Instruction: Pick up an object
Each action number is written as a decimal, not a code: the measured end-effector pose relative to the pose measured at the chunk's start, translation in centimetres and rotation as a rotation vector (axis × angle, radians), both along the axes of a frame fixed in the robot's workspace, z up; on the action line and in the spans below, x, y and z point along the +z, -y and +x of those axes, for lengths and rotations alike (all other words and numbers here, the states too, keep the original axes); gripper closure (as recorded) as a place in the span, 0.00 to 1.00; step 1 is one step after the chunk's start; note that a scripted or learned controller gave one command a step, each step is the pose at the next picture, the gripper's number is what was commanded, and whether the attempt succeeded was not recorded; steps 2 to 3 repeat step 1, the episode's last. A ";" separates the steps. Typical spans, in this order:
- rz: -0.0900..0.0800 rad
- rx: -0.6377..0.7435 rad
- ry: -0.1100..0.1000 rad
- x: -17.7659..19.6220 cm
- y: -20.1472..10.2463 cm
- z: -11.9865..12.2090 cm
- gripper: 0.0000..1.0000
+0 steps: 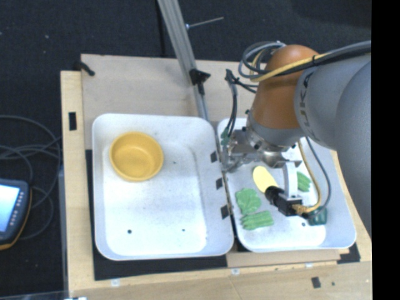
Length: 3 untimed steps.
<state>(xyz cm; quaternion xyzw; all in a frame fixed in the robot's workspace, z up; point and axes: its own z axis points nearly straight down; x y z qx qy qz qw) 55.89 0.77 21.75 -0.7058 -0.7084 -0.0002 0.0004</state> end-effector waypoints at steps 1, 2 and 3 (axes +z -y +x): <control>0.000 0.000 0.000 -0.4 -4.9 1.9 1.00; 0.000 0.000 0.000 -0.4 -4.9 1.9 1.00; 0.000 0.000 0.000 -0.4 -4.9 1.9 1.00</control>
